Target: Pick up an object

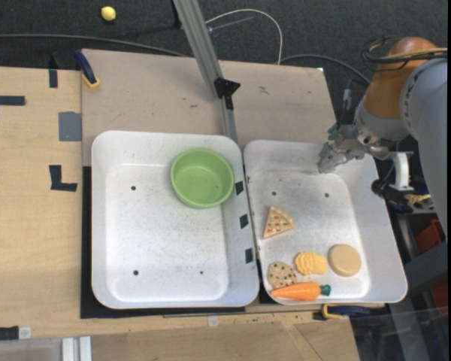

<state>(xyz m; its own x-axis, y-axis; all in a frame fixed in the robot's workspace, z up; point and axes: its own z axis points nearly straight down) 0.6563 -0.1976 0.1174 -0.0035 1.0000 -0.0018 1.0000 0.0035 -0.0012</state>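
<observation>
The arm (406,96) reached in from the right, its orange band bulging above the wrist, and bent down so that the gripper (332,159) hung over the far right corner of the right bin (376,277), close to that bin's far rim. From where I stood it looked small and dark against the white, and I could not tell how far it stood open; nothing showed between its tips.

The things to pick lay well apart from it, gathered at the near end of the same bin. A pizza slice (277,222) sat alone towards the left wall, about halfway down. Nearer still, a speckled cookie (282,274), a yellow corn piece (310,262) and a round tan biscuit (345,260) stood in a loose row, with a carrot (299,292) lying flat along the near rim, just beside the cookie.

Bare white floor stretched between the gripper and the pizza slice.

In the left bin (120,262) a green bowl (202,177) sat upright near the far right corner, and the rest of that floor lay open. The two bins touched along their middle edge on the worktop (30,201).
</observation>
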